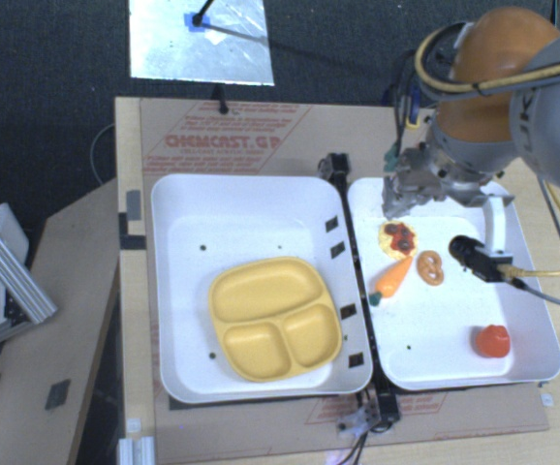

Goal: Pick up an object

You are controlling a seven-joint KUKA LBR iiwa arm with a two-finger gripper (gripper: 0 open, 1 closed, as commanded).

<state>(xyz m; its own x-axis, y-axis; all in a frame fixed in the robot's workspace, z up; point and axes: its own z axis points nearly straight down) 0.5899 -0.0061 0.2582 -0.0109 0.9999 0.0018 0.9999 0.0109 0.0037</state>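
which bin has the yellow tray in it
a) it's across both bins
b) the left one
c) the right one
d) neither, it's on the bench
b) the tray lies wholly inside the left bin, while the right bin holds the carrot, the pretzel and the other small items.

— What colours sit in the right white plastic bin (537, 352)?
— An orange toy carrot (393, 278), a red round tomato (492, 341), a brown pretzel (430, 267).
— And the left bin (178, 260)?
— A yellow three-compartment tray (274, 316).
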